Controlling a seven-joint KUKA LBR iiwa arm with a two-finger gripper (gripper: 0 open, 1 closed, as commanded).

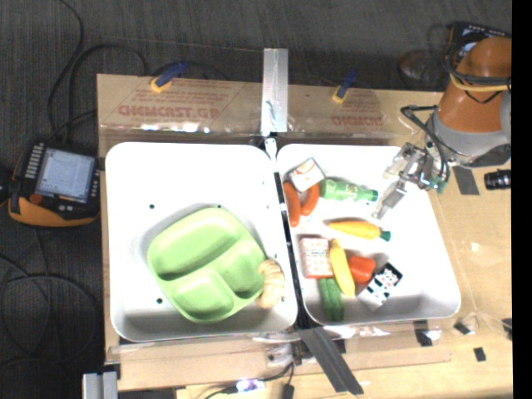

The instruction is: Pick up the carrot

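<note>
My gripper (397,188) hangs over the right bin (432,248), fingers apart, holding nothing. The carrot (357,229) lies just below-left of it, beside a green bottle (345,191).

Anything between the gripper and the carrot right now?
Nothing visible. The gripper is above the right bin's upper right, and the carrot lies just below-left of it with bare bin floor between. The green bottle sits beside that path, not across it.

carrot (357,229) | top open | green bottle (347,192) near, behind
</note>
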